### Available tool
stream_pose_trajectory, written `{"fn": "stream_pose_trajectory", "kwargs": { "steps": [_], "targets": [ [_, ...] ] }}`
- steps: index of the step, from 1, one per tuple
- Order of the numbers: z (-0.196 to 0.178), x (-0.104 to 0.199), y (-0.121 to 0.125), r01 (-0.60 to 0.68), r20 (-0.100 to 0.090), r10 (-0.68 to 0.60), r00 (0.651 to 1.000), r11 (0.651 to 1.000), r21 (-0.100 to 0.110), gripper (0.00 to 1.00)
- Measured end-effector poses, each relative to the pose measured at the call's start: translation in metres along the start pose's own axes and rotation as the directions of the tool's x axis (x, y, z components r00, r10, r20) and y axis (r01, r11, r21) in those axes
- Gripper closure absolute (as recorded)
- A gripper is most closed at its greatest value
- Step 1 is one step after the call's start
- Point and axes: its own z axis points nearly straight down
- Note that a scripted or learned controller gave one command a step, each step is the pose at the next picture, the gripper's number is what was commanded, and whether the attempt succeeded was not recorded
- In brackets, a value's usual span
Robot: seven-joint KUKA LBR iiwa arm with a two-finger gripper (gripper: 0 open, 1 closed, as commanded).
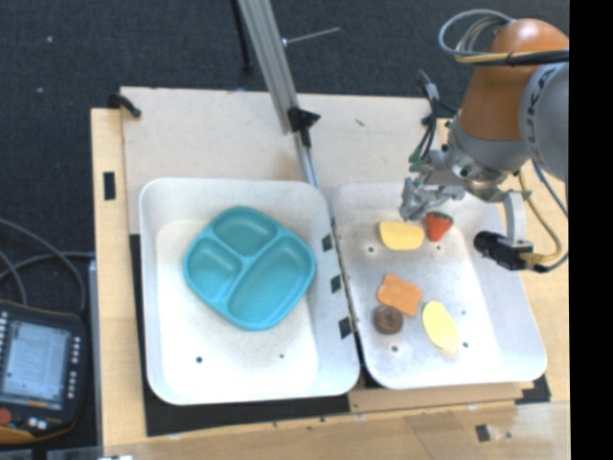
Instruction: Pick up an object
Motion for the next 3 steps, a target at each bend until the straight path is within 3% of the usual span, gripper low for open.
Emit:
{"fn": "stream_pose_trajectory", "kwargs": {
  "steps": [2,3],
  "targets": [
    [0.007,0.116,-0.008,0.002,-0.002,-0.002,1.0,1.0,0.001,1.0],
    [-0.007,0.175,-0.009,0.003,-0.002,-0.003,1.0,1.0,-0.001,1.0]
  ]
}}
